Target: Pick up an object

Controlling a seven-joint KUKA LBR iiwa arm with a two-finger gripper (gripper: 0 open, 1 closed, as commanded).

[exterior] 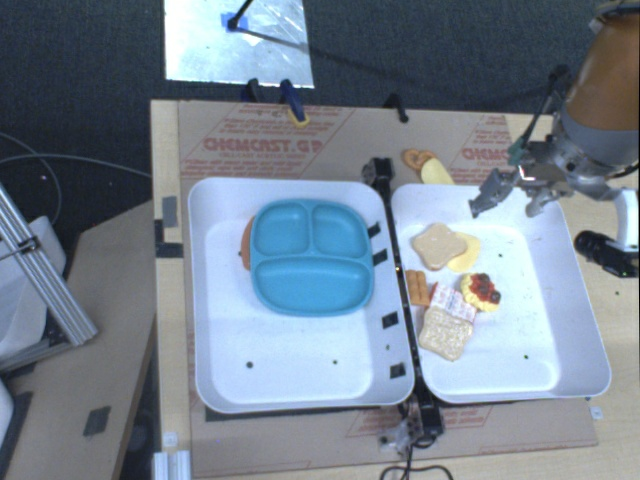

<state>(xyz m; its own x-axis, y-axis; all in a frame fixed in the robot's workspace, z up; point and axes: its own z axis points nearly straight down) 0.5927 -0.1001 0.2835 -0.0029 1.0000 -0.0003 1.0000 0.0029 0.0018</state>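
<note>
A brown board (440, 133) is seen under both bins, printed with red lettering that reads roughly "CHEMCAST GP"; the smaller print is too fine to read. The left bin (230, 368) is occupied by a blue divided plate (311, 257), its long axis running left-right, with something orange (245, 244) tucked under its left edge. The right bin (540, 338) holds the food items, clustered near its left wall: a bread slice (437, 245) lying flat on a yellow piece (465, 253), a cracker (446, 331) with its long axis roughly up-down in view, a yellow tart with red topping (481, 290), and an orange wafer (417, 287) set upright in view. The gripper (512, 196) is seen above the right bin's far edge, fingers spread apart, nothing between them, well apart from the food. A yellow item (437, 173) and a brown cookie (416, 158) are seen on the board behind the bins.
</note>
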